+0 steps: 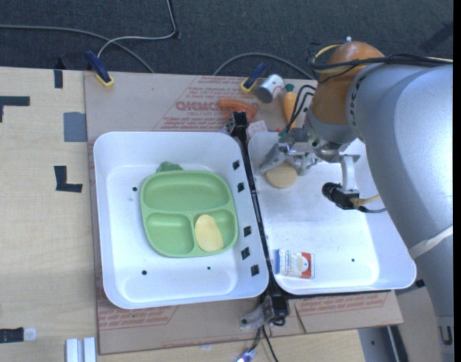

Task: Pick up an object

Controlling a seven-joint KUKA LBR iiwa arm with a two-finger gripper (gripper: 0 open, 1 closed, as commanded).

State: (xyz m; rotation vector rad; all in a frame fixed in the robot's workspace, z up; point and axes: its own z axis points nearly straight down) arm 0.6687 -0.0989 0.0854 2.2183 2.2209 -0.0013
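Item: tan rounded lump (281,177), right of frame centre, under gripper (289,159). I judge it light, soft; grip its sides. Jaws' opening: cannot tell.

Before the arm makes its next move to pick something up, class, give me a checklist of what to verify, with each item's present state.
1. Claw over the right bin: ok.
2. Target close by: ok, a tan rounded object lies just below the claw.
3. Object held between the fingers: cannot tell.
4. Small packet away from the claw: ok, it sits near the bin's front edge.
5. Left bin undisturbed: ok, the green tray holds a yellow piece.
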